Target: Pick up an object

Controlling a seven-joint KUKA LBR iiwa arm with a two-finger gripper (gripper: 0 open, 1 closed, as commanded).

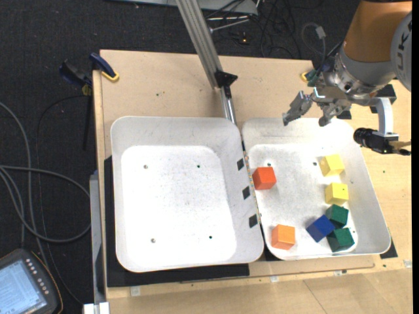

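A: Gripper (pixel 310 111) first, since you asked. You can see it hanging over the far edge of the right bin (pixel 366 175), under the orange band of the arm (pixel 376 31). Two fingers (pixel 294 110) show, spread well apart, tips pointing down and left.

B: Anything between them?

A: Nothing you can see. The gap shows only white bin and bench behind it. The fingers touch no block; all blocks sit nearer the camera than the gripper.

B: Where are the blocks then?

A: All in the right bin. Red-orange block (pixel 264 177) near the bin's left wall, closest to the gripper but still apart from it. Orange block (pixel 283 236) lower down, near the front-left corner. Two yellow ones on the right side: upper yellow block (pixel 332 165), and lower yellow block (pixel 337 193) just below it. Then a cluster at the front right: blue block (pixel 321 228), a green block (pixel 338 214) just beside it, and a second green block (pixel 341 239) by the front rim. Those three look to be touching or nearly; you can't tell for sure.

B: Left bin?

A: Left bin (pixel 131 175) shows bare white floor with a few dark specks. The bins sit side by side on the wooden bench (pixel 163 84), rims meeting in the middle.

B: Anything else?

A: Metal pole (pixel 200 31) slants in from the top and ends near where the bins meet.
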